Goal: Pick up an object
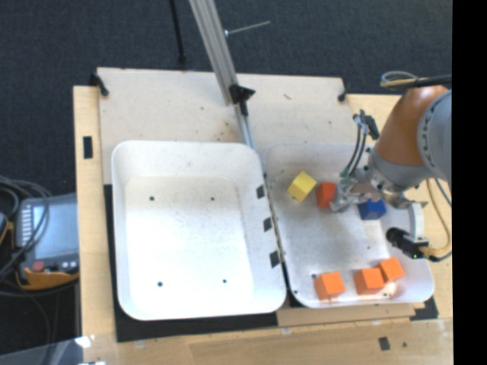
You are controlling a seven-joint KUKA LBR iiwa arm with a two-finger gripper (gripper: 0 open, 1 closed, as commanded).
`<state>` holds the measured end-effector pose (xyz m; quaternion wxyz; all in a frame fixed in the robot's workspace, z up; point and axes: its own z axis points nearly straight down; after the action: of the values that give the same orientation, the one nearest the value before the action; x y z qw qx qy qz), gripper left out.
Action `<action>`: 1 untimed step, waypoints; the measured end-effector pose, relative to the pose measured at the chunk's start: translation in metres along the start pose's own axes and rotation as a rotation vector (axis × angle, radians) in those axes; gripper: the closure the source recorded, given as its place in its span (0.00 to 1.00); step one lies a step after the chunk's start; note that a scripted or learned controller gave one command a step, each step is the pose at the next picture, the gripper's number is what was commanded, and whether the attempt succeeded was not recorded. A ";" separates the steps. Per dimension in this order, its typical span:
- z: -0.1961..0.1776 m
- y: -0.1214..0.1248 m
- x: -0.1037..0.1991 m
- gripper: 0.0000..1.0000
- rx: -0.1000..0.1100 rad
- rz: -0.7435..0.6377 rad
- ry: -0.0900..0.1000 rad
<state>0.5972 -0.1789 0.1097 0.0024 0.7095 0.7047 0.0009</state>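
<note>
The grey robot arm's gripper (351, 198) hangs low in the right white bin (304, 284), beside a small red-orange block (326, 195). Finger state: cannot tell. Approach stage; closing and lifting would likely follow.

1. No lettering, label, brand or number reads anywhere on the two bins or the blocks.
2. The handheld control pendant (47, 238) at the left edge has a screen, too blurred to read.

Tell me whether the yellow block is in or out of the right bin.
In. The small yellow cube block rests on the floor of the right shallow white bin, near its upper left.
</note>
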 end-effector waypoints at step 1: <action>-0.052 0.012 -0.004 1.00 -0.003 -0.010 0.001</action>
<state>0.6087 -0.1825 0.1616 0.0030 0.7061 0.7081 0.0022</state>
